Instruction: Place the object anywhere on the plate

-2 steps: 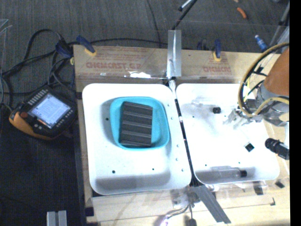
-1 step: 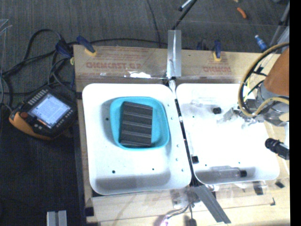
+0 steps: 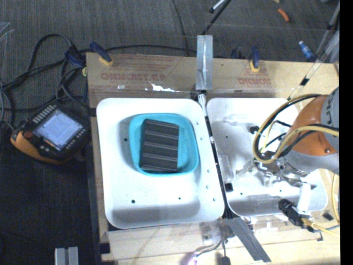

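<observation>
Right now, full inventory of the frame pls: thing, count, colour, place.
Bins: 2, white, side by side on the bench; left bin, right bin.
Plate: 1, light blue, in the left bin.
Ridged block: 1, dark grey, lying on the plate.
Bench board: 1, brown, under and behind the bins.
Clamps: 2, blue handles, far edge of the board; one at left, one at right.
Upright post: 1, grey, behind the seam between the bins.
Teach pendant: 1, black and orange, lit screen, on the floor at left.
Floor: dark carpet.
Arm: 1, grey with orange band, over the right bin.
Gripper: 1, low in the right bin; finger state unclear.
</observation>
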Available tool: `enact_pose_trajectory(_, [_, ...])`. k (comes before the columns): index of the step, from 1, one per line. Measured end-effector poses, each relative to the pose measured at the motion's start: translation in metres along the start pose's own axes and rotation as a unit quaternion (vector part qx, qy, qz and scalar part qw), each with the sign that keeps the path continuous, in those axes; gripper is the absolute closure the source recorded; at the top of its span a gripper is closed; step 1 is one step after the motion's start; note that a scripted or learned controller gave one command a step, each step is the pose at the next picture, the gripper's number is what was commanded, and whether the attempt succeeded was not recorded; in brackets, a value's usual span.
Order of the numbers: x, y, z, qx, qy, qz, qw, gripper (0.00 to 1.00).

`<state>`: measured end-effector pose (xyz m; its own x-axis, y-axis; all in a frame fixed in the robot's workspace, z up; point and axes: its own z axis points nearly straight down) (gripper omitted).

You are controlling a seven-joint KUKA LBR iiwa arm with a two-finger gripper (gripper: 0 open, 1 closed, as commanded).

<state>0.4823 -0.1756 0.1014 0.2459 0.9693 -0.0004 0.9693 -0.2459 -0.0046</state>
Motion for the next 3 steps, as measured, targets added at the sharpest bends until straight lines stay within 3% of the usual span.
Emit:
enact_pose_trajectory(1, [-0.033, 0.009, -0.087, -0.001, -0.001, -0.082, 0.9966, 0.0])
enact_pose_trajectory(2, [0.037, -0.003, -0.016, -0.016, -0.006, -0.049, 0.9987, 0.0])
enact_pose_trajectory(3, [0.036, -0.004, -0.119, -0.001, -0.001, -0.114, 0.9935, 0.0])
